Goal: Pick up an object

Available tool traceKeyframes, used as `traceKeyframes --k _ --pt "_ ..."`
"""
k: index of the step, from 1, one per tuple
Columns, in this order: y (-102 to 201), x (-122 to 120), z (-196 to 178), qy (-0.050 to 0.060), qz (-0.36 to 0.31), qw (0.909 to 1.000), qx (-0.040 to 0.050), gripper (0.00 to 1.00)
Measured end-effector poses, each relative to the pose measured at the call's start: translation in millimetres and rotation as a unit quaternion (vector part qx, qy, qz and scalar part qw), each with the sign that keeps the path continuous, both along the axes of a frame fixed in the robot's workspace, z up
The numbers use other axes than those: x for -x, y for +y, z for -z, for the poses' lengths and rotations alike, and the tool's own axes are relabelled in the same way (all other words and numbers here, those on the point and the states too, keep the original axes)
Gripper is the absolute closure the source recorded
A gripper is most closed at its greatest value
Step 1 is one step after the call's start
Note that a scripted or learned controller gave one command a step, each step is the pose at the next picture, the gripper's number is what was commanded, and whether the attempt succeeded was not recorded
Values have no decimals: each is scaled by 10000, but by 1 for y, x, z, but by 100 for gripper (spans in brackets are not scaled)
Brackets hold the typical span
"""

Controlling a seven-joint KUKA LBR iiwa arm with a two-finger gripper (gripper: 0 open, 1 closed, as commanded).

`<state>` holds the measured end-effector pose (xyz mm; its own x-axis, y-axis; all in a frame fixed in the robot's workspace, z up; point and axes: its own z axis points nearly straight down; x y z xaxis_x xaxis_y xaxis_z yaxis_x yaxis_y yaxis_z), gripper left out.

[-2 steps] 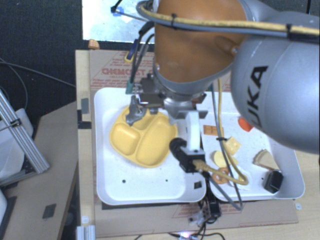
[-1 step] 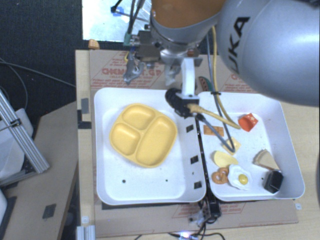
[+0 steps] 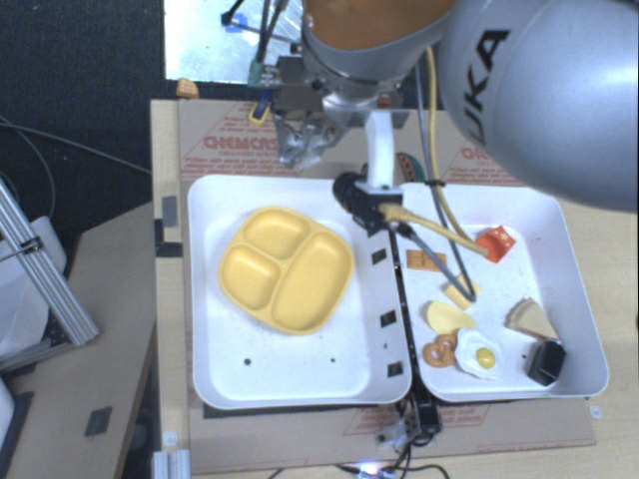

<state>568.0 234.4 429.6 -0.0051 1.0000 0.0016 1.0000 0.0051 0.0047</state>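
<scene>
A yellow divided plate (image 3: pixel 285 267) lies in the left bin (image 3: pixel 215 367). The right bin (image 3: pixel 574 267) holds several small things: a red piece (image 3: pixel 494 242), a flat orange piece (image 3: pixel 424 260), two pale yellow pieces (image 3: pixel 450 317), a pretzel (image 3: pixel 439 348), a fried egg (image 3: pixel 477 354), a beige wedge (image 3: pixel 531 317) and a black block (image 3: pixel 545 360). My gripper (image 3: pixel 298 146) hangs above the back edge of the left bin, over the cardboard, away from all these things. Nothing shows in its grasp.
The big grey arm fills the upper right and hides the back of the right bin. A divider wall (image 3: pixel 394 307) separates the two bins. Cardboard (image 3: pixel 225 148) lies under the bins. An aluminium frame (image 3: pixel 40 277) stands at the left.
</scene>
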Motion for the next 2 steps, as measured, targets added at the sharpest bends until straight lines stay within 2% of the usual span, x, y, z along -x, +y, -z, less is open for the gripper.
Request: traceKeyframes --k 1,2 --pt "-46 -9 92 51 45 10000 24 100" --pt "2 -26 177 33 -2 10000 7 100"
